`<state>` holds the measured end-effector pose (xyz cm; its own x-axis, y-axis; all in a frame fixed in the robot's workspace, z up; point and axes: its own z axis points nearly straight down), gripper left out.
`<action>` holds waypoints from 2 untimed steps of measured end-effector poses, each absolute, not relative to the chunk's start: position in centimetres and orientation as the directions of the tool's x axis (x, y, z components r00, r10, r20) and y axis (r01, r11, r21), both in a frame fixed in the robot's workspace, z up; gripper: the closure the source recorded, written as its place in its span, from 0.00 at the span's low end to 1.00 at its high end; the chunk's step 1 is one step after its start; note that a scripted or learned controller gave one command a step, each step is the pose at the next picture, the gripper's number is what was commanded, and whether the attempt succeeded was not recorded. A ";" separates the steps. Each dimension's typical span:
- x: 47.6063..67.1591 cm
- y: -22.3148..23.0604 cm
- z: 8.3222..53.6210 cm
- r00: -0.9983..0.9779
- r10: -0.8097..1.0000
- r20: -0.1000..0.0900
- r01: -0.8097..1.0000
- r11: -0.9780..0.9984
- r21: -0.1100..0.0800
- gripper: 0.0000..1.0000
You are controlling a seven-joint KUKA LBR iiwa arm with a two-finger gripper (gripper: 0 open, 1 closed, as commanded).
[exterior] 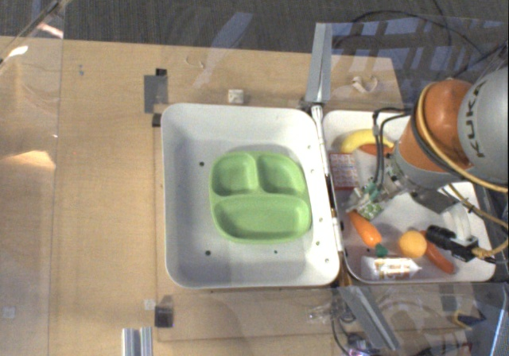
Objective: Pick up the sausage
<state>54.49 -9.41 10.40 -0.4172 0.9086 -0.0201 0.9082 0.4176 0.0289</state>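
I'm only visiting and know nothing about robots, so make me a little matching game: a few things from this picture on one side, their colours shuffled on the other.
Things:
1. divided plate
2. banana
3. carrot
4. left bin

Colours:
A. white
B. orange
C. green
D. yellow

Pairs: 1-C, 2-D, 3-B, 4-A

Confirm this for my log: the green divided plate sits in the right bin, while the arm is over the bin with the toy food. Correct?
Not quite. The camera view shows the green divided plate in the left bin, not the right. The arm is indeed over the right bin with the toy food.
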 end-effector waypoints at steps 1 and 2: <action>49.9 -12.0 9.9 -0.256 0.967 -0.017 0.966 0.256 0.037 1.00; 49.7 -11.9 9.5 -0.257 0.966 -0.014 0.966 0.257 0.030 0.00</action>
